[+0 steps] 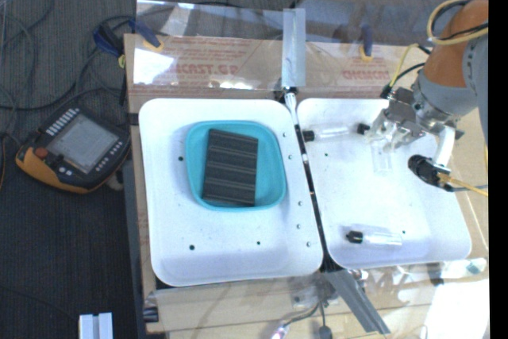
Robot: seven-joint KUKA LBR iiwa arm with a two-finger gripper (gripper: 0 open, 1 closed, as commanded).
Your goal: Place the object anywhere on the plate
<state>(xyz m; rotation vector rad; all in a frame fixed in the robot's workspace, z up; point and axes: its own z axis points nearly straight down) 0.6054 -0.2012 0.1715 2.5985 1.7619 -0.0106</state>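
A dark ribbed block [231, 167] lies on the blue plate [272, 186] in the left bin [163, 242], its long axis running near to far with a slight tilt. It rests wholly inside the plate's rim, roughly centred, so by the look of things the placing is already done.

The end effector [389, 140] hangs over the far part of the right bin [444, 238] — well apart from the plate, which lies to its left across the divider between the two bins. Its clear fingers [382, 155] point down towards the bin floor, and I cannot tell whether they stand wide or narrow; nothing dark shows between them.

Two small clear tubes with black caps sit in the right bin: one [373, 236] near the front edge, lying left to right, and another [327, 133] just left of the end effector at the far side. Neither touches the plate.
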